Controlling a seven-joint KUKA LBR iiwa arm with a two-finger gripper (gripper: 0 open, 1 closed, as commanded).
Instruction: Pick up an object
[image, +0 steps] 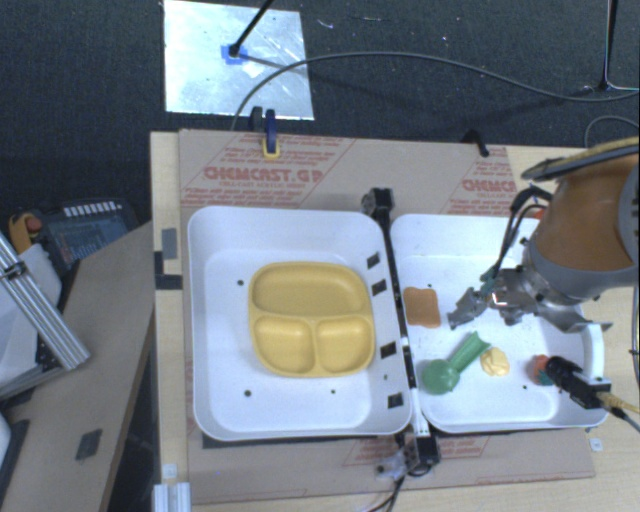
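Grey and orange, the arm (585, 235) enters from the right edge of the frame and bends down over the right-hand white bin (455, 240), as I read it from my station. I judge the task to be at its approach stage: nothing is lifted, and every candidate object lies on the bin floor. These are a flat orange-brown rectangular piece (422, 307) at centre right, a green plastic spoon-like toy (452, 363) below it, a small yellow lumpy toy (494, 361) just beside the green one, and a small red-orange item (539, 368) near the lower right. The two-finger gripper (470, 310) hangs between the orange-brown piece and the arm's wrist, above the green toy, its tip pointing toward lower left. I cannot tell whether it is spread or closed; nothing appears caught in it. A yellow three-compartment plastic tray (308, 317) sits in the left-hand white bin (215, 300) at centre frame. Descent, closure and lift all remain.
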